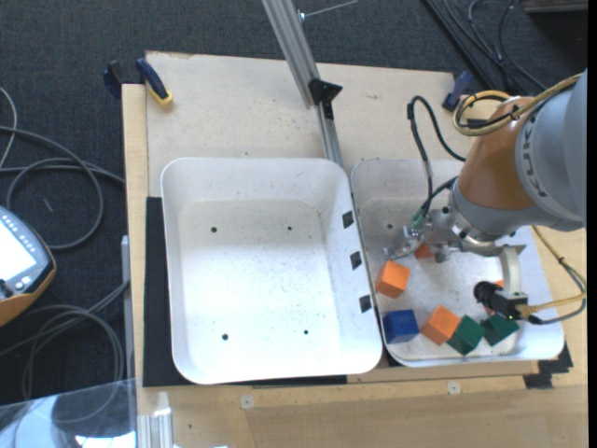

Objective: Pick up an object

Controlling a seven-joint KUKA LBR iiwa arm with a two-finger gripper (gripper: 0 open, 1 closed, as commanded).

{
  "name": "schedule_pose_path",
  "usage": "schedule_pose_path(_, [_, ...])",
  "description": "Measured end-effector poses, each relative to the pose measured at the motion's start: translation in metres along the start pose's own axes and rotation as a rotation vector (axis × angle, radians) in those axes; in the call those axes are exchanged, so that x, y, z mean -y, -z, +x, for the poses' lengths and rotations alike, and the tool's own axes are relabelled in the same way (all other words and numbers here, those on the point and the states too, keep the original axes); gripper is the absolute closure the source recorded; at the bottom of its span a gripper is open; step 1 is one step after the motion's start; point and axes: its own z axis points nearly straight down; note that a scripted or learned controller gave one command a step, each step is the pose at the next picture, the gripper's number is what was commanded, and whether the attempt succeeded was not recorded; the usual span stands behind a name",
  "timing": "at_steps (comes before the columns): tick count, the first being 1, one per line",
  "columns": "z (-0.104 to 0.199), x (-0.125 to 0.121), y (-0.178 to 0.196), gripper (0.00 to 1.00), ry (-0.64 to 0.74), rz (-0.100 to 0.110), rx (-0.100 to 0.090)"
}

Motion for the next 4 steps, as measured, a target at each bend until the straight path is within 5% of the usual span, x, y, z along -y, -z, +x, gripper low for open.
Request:
schedule_pose_path(1, [-0.079, -0.05, 0.0, 0.0, -0.011, 0.0, 0.006])
schedule_pose_path(2, [-0.072, -0.095, 0.0, 0.0, -0.005, 0.001, 0.002])
schedule_pose_path(3, [-0.073, -0.094, 0.012, 1.0, -0.004, 0.002, 0.004])
schedule_pose_path(4, [-0.072, -0.094, 0.011, 0.0, -0.004, 0.004, 0.003])
